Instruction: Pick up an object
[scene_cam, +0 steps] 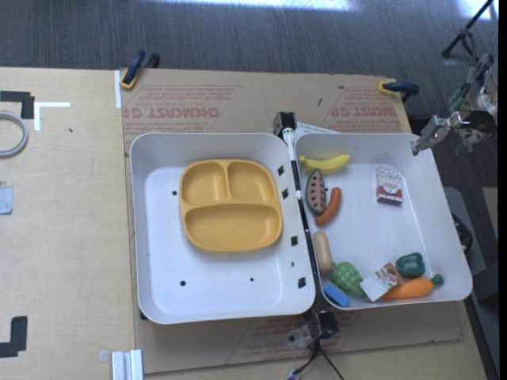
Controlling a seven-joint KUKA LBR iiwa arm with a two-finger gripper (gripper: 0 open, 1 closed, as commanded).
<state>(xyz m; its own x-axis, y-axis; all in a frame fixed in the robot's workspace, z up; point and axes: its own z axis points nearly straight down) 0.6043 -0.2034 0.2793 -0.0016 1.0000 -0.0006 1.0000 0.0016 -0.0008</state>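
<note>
The right bin (360,228) holds toy foods. A yellow banana (325,162) lies at its far left, with a watermelon slice (316,191) and a red sausage (329,205) just below it. A small red and white box (389,186) lies apart near the middle. Along the near edge sit a beige roll (322,251), green broccoli (346,277), a blue piece (336,295), a small packet (386,275), a green pepper (409,264) and an orange carrot (408,289). My gripper (434,133) hangs just outside the bin's far right corner, holding nothing that I can see.
The left bin (158,275) holds a yellow divided plate (230,204). Both bins rest on brown cardboard (182,105) held by blue and yellow clamps (133,68). Black clips (283,122) join the bins along their shared wall. Wooden bench top spreads to the left.
</note>
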